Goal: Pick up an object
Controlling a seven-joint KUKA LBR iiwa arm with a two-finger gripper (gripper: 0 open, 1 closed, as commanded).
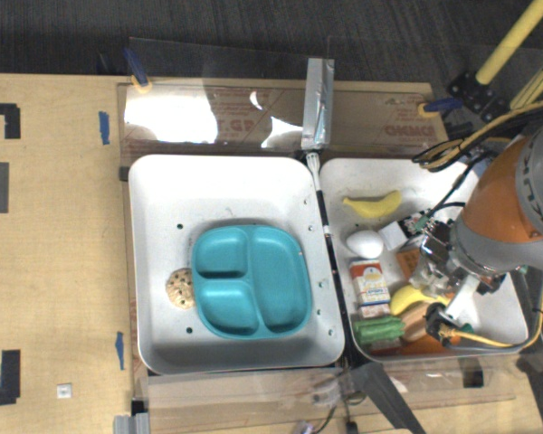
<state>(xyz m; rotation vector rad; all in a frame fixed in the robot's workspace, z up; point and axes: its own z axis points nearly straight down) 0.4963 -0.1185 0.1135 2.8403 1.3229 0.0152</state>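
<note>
The arm [516, 197] reaches in from the right and hangs over the right bin [507, 319], its pincer [439, 283] lowered among the clutter at the bin's middle. Whether the pincer is clenched or released cannot be told, since the wrist body hides its tip.

The things lie close around it. A yellow banana [373, 205] sits at the far end of the bin, well to the left of the wrist and beyond it. A white egg-shaped object [365, 243] lies just nearer than the banana, left of the pincer. A small carton with a red label [370, 287] lies nearer still, left of the pincer and near it. A second yellow piece [410, 298] (possibly another toy fruit) rests just beside the pincer on its left. A green object [380, 332] lies at the near edge of the bin, left of the pincer and nearer than it.

In the left bin [163, 188] sits a teal divided plate [251, 279], with a speckled cookie [180, 288] touching its left edge. Both bins rest on the counter [50, 242].
</note>
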